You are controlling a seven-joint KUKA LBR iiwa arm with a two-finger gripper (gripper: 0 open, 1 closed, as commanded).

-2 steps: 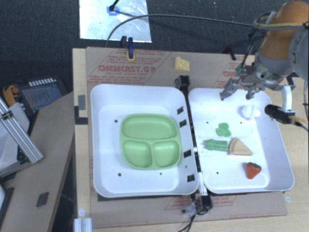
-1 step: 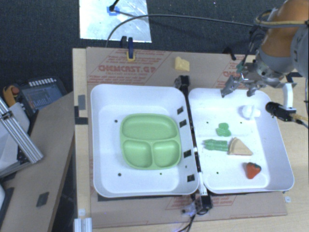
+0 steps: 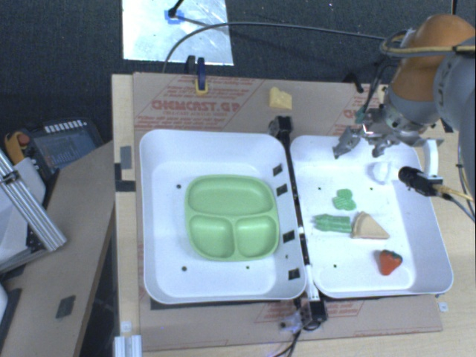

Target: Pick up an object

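Pincer (image 3: 362,146), fingers spread, hovers over right bin (image 3: 424,222).

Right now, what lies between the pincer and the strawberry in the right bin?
In the camera view, between the pincer and the strawberry lie bare white bin floor and the tan wedge.

the arm (image 3: 439,58) at my three o'clock is cut off by the frame's right edge. i cannot identify the small white object (image 3: 381,172) beneath it. the grey unit (image 3: 63,149) at nine o'clock shows an unreadable display.
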